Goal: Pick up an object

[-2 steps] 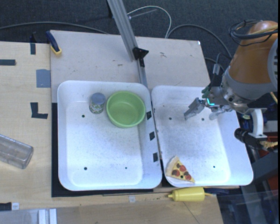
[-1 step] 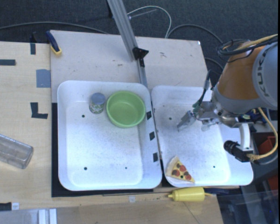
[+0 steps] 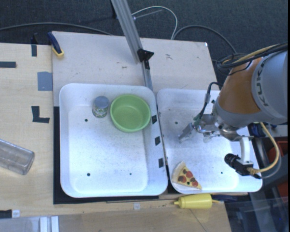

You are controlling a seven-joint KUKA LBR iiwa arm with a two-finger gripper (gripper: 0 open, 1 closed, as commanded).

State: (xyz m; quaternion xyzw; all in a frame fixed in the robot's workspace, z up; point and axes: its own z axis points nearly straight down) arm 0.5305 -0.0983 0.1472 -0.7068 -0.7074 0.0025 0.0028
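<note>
My gripper hangs over the middle of the right bin, fingers open and nothing between them. A toy pizza slice lies in that bin's front left corner, well below the gripper in the view. In the left bin, a green bowl sits at the back right. A small grey-lidded can stands just left of the bowl, touching or nearly touching it.
A yellow bottle lies on the bench just outside the right bin's front edge. A clear plastic container lies on the wooden table far left. A grey metal pole slants down to the bins' shared back corner.
</note>
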